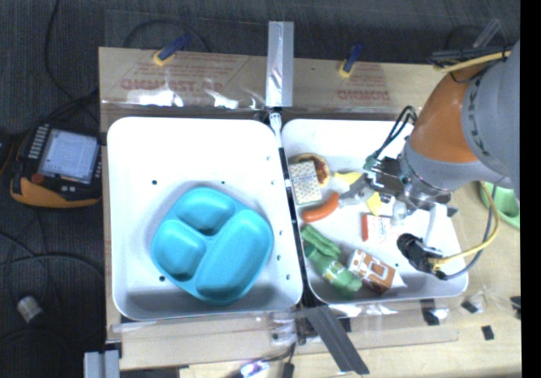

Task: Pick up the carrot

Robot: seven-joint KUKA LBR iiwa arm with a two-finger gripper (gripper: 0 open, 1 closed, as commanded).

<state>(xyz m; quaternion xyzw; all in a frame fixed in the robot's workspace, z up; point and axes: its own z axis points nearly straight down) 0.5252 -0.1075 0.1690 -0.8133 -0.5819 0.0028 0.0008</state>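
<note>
the carrot sits in the right bin near its left wall, next to a blue tray in the left bin. claw hovers just right of it, can't tell how open.

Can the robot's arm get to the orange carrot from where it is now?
Probably yes. The carrot lies uncovered in the right bin, and the gripper hangs just to its right. The green toys sit below it, not on top.

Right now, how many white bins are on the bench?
2. The left bin holds a blue divided plate; the right bin holds the carrot and other toy food, with the arm over it.
</note>
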